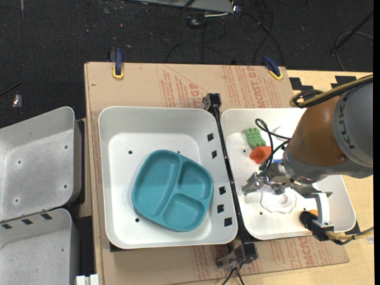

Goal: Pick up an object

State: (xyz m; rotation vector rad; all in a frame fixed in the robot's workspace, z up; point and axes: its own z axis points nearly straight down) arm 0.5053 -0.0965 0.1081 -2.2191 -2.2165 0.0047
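Brown board under both bins; the left bin holds a teal divided tray. Beside it, in the right bin, I see the gripper low over a clear object, below the green block and orange piece. I cannot tell its grip state.

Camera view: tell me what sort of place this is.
Most likely a robotics lab bench set up for pick trials. Two white bins sit on a clamped cardboard sheet, loose cables run over dark carpet, and a grey arm reaches over the right bin.
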